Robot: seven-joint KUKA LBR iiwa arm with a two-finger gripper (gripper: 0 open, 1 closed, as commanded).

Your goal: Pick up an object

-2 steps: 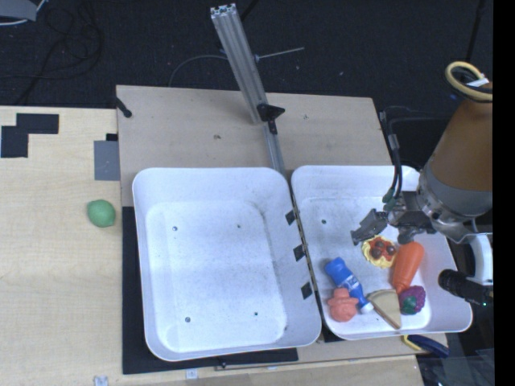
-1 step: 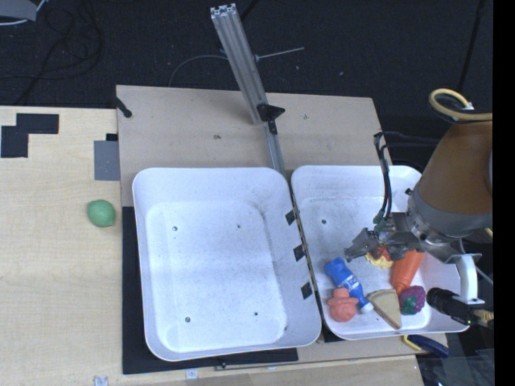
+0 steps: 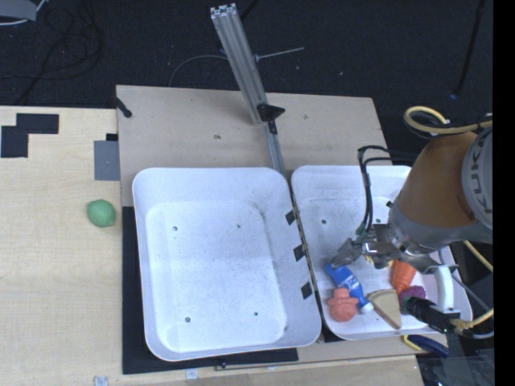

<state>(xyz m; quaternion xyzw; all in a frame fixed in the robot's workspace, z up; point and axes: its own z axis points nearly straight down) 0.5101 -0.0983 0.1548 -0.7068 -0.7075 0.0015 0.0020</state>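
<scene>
My gripper hangs low over the right bin, its metal fingers spread apart just above a blue and white object. Nothing sits between the fingers. Near the bin's front lie a red-orange lumpy toy, a tan wedge, an orange piece and a purple piece. The arm's orange band and grey wrist cover the bin's right side.
The left bin sits beside the right one, with black clips along the shared rim. A green ball rests on the wooden bench at far left. A slanted metal rail stands behind the bins.
</scene>
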